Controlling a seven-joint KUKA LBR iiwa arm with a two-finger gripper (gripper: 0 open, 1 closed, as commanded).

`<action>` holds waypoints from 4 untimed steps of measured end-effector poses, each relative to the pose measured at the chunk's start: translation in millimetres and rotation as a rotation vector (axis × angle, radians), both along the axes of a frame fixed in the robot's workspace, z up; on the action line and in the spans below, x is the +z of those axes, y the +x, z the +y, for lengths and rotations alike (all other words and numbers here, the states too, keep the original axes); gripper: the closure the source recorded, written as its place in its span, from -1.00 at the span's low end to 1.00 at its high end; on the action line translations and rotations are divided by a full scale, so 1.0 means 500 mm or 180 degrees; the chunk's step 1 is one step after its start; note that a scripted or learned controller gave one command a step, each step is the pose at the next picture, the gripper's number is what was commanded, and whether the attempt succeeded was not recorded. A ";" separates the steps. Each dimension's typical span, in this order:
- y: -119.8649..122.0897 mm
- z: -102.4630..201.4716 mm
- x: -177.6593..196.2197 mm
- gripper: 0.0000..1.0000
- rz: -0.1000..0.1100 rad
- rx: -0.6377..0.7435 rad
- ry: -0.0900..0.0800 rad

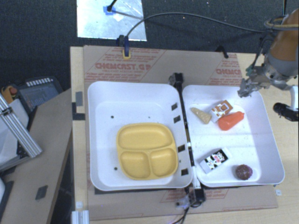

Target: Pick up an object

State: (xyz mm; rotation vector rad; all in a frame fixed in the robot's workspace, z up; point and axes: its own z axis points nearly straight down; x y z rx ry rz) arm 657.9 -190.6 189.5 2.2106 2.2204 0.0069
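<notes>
The right bin [261, 125] holds an orange carrot [231, 120], a small white and brown carton [221, 109], a tan wedge of bread [201, 115], a black and white cow-patterned box [214, 160] and a dark red ball [243, 172]. My gripper [245, 91] hangs over the bin's far right corner, above and to the right of the carton and carrot. Nothing is seen between its fingers.
The left bin [100, 101] carries a yellow three-part tray [146, 150]. A black divider strip [182, 125] runs between the bins. Cables cross the dark floor behind, beside a shiny metal sheet [110, 12]. A side bench with aluminium rails [18, 134] stands at left.
</notes>
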 end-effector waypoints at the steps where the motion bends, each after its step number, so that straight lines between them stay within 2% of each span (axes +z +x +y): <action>1: 0.015 0.007 0.128 1.00 -0.0002 0.0005 0.0000; 2: 0.018 0.007 0.195 1.00 0.0008 0.0005 0.0003; 3: 0.000 0.102 0.201 1.00 0.0022 0.0013 0.0011; 4: -0.023 0.225 0.193 1.00 0.0025 0.0019 0.0015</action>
